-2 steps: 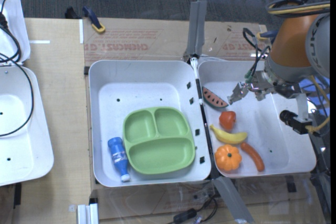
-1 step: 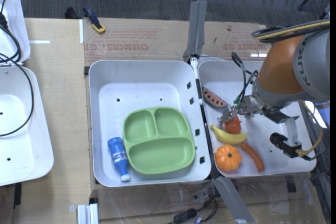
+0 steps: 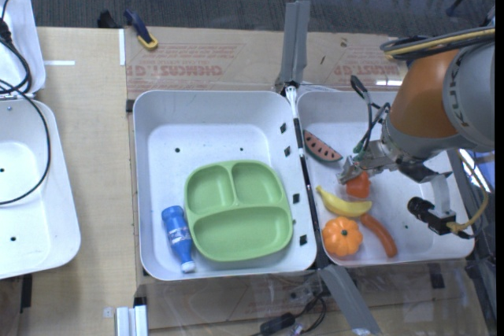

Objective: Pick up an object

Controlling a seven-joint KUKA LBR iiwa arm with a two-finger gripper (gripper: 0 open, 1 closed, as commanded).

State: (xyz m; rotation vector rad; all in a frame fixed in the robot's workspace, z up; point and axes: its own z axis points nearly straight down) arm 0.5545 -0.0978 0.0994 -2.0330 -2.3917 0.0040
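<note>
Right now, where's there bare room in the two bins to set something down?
Left bin: bare floor along the back wall behind the green divided plate, and a strip left of it above the blue bottle. Right bin: its back floor past the watermelon slice looks open. Crowded: the front, where banana, pumpkin, carrot and the gripper cluster.

Plate (image 3: pixel 236 210) in left bin (image 3: pixel 153 122), bottle (image 3: pixel 178 238) at its 9 o'clock, right bin (image 3: pixel 441 248) holds melon slice (image 3: pixel 322 147) at 12, banana (image 3: pixel 343 204) middle, pumpkin (image 3: pixel 342 238) at 6, carrot (image 3: pixel 379 235) beside it.
</note>
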